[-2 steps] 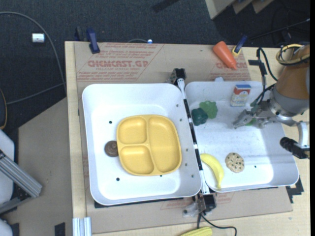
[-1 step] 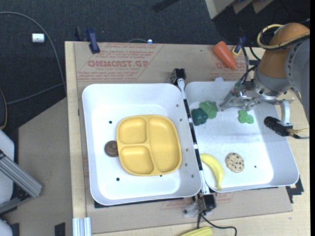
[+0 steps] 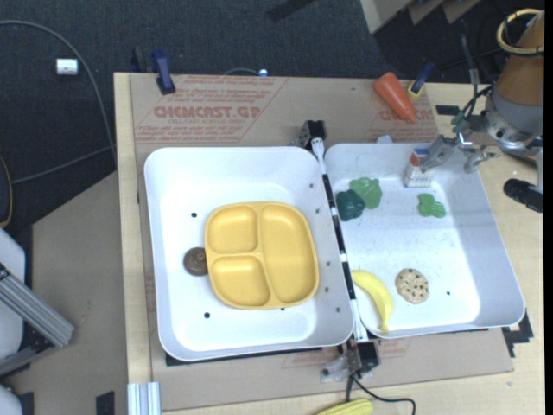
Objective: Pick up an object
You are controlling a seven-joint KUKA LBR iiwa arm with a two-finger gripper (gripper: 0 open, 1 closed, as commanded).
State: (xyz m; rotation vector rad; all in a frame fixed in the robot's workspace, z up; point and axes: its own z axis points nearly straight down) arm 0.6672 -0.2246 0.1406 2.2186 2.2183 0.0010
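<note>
The left bin (image 3: 173, 180) held a yellow plate (image 3: 259, 255) with three compartments, set near its middle and turned a little off square. A small brown disc (image 3: 196, 261) lay against the plate's left edge, partly tucked beneath it.

The black divider (image 3: 333, 223) ran between the two bins, with a clip at each end.

In the right bin (image 3: 484, 258), a dark green lump (image 3: 349, 204) sat hard by the divider, touching a lighter green lump (image 3: 366, 190) just to its right. Lower down, a banana (image 3: 376, 296) lay along the near left corner, its long axis running from the divider down toward the front rim and its curve bowing to the right. A cookie (image 3: 413, 285) lay just beside it, apart from it. Farther right and higher, a small green piece (image 3: 431, 206) lay alone on the floor.

The gripper (image 3: 418, 175) stood over the bin's far edge, above and left of that small green piece and well apart from banana and cookie. I could not tell whether its fingers were spread or closed, and nothing showed between them. The arm (image 3: 510, 119) came in from the right, above the rim.

Behind the bins, an orange object (image 3: 396, 97) lay tilted on the cardboard (image 3: 216, 111).
</note>
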